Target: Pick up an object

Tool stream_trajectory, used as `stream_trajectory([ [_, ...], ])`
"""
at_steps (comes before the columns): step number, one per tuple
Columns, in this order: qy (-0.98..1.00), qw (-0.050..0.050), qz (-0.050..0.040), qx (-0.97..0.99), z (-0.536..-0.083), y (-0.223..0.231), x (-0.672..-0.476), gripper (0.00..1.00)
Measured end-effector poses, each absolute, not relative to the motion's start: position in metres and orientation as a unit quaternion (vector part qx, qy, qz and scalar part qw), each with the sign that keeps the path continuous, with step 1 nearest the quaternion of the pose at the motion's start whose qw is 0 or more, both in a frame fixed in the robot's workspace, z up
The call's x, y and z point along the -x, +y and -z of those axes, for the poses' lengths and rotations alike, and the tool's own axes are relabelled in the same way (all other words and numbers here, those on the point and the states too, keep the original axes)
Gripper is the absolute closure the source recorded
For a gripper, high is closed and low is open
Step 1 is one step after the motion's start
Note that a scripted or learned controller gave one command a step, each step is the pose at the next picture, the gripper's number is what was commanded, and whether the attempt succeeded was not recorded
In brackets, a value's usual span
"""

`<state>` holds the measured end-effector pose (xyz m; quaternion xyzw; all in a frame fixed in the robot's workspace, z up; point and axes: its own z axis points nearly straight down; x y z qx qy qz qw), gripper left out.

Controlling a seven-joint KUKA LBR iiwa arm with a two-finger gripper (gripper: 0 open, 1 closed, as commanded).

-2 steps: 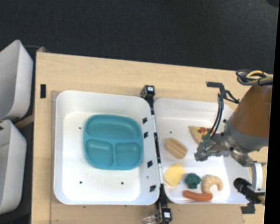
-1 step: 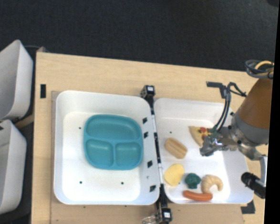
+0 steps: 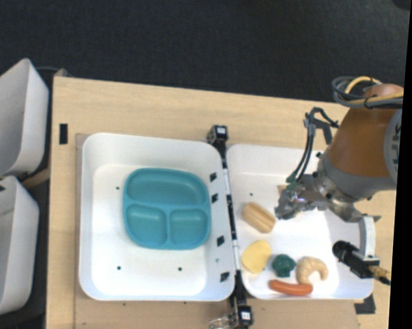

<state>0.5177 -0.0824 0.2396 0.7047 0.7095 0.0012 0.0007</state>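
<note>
In the right half of the frame, my end effector (image 3: 287,205) is hanging low over the right bin (image 3: 262,164), just right of the tan bread roll (image 3: 258,217); I cannot tell its state. I am judging the roll the nearest candidate, lying apart from the rest. Along the bin's lower edge four more pieces are crowding together: one yellow piece (image 3: 256,256), one green ball (image 3: 283,264), one croissant (image 3: 311,269), one red sausage (image 3: 290,288). Left bin (image 3: 100,272): one teal divided plate (image 3: 166,208). Both bins are sitting on the desk (image 3: 146,110).
</note>
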Motion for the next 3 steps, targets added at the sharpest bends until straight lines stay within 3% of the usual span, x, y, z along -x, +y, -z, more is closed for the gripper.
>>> stream_trajectory([
  [3, 0.710, 0.001, -0.0007, -0.705, -0.247, 0.073, -0.583, 1.00],
])
